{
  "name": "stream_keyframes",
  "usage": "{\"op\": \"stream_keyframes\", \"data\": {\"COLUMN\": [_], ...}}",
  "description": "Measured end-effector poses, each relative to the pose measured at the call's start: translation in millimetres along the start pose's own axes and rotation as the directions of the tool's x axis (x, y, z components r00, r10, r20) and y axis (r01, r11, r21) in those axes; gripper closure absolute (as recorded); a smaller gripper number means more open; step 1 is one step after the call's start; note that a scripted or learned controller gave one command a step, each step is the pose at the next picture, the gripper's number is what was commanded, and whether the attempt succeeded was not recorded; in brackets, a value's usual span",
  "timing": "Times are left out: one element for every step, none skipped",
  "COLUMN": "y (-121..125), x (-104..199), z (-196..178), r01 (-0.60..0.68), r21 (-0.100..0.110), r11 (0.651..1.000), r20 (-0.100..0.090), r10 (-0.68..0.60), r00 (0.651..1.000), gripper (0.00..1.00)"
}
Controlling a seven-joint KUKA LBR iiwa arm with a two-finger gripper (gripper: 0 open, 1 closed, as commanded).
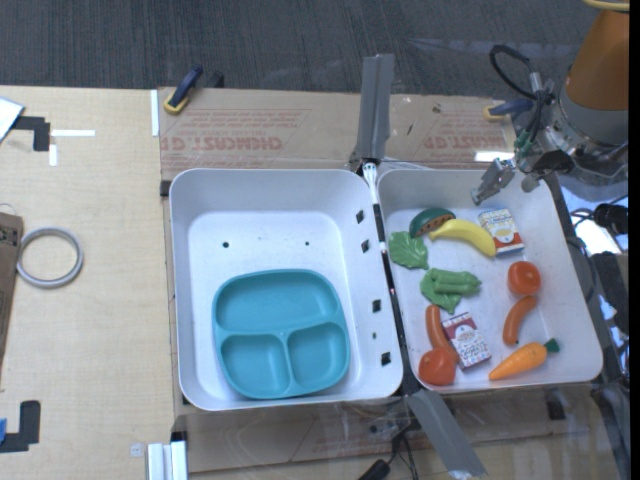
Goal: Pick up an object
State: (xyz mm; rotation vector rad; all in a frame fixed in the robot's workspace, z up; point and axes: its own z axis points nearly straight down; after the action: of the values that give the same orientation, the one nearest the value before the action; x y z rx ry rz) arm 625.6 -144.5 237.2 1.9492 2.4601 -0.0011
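step: reach | my hand hovers empty, grip state unclear, far edge of right bin | drop straight onto banana, straddle its width

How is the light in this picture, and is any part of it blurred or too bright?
Camera view: the light is even and soft, shadows under the teal tray and banana faint. The right bin is sharp, its toys easy to tell apart. A bright spot glares beside that bin's right edge. The gripper looks slightly soft near the top right corner.

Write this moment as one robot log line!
gripper: above right bin's far edge | holding: nothing | nearest: banana | teal plate: left bin
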Motion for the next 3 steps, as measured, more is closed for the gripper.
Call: {"op": "stream_keyframes", "data": {"y": [-30.7, -0.9, 0.1], "x": [35.2, -28.9, -31.9], "z": [63.3, 135.7, 123.3], "r01": [0.068, 0.016, 0.014], "r21": [0.003, -0.014, -0.018], "r11": [0.998, 1.0, 1.0], "r20": [-0.003, 0.004, 0.01], "r10": [-0.068, -0.016, -0.014], "r00": [0.998, 1.0, 1.0], "gripper": [0.0, 0.0, 1.0]}}
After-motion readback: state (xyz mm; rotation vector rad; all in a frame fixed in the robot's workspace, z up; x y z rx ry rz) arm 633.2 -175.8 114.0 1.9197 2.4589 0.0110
